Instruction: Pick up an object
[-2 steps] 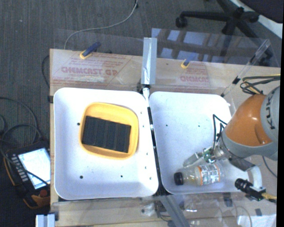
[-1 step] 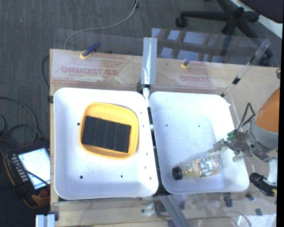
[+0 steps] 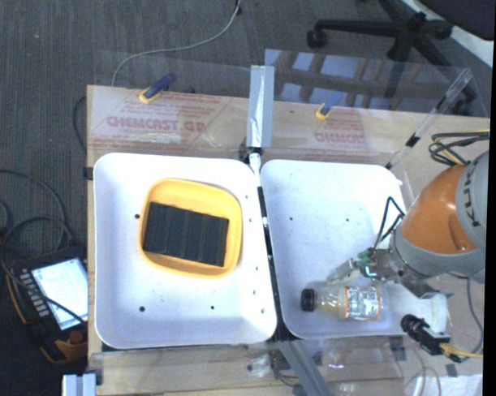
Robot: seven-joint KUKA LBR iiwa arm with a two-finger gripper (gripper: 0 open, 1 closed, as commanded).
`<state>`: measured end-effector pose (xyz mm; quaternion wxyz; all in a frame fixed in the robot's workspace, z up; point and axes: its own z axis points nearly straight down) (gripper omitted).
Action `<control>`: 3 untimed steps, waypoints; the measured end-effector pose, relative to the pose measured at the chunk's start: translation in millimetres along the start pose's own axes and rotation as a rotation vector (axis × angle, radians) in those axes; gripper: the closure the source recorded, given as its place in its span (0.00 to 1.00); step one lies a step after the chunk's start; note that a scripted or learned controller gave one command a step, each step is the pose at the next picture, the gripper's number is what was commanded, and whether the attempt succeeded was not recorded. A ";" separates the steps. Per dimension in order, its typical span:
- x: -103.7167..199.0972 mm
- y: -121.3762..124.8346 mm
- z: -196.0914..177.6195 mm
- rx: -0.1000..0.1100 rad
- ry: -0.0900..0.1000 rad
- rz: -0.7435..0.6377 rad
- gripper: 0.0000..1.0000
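The bottle (image 3: 344,302) lies on its side near the front edge of the right bin (image 3: 312,212), at about 5 o'clock on the bin floor, its dark cap pointing toward 9 o'clock and its labelled clear body running toward 3 o'clock. The gripper (image 3: 367,266) sits just above the bottle's body, at roughly 1 o'clock from the bottle's middle, close to it or touching it; whether it is clamped or released cannot be told, since the tip is small and cluttered with wiring. The arm (image 3: 446,220) comes in from 3 o'clock, its orange band over the bin's right rim. In the left bin (image 3: 114,310), at 9 o'clock from the bottle and well apart from it, a yellow dish (image 3: 191,197) holds a dark slab (image 3: 187,234).
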<state>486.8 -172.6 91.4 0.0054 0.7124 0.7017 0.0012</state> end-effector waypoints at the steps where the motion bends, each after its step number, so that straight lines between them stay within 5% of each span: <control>1: 0.1 0.3 0.0 -0.001 0.000 0.000 0.00; 2: 55.9 2.7 -0.7 -0.011 -0.004 -0.012 0.00; 3: 49.6 2.7 -0.8 -0.010 0.000 -0.183 0.00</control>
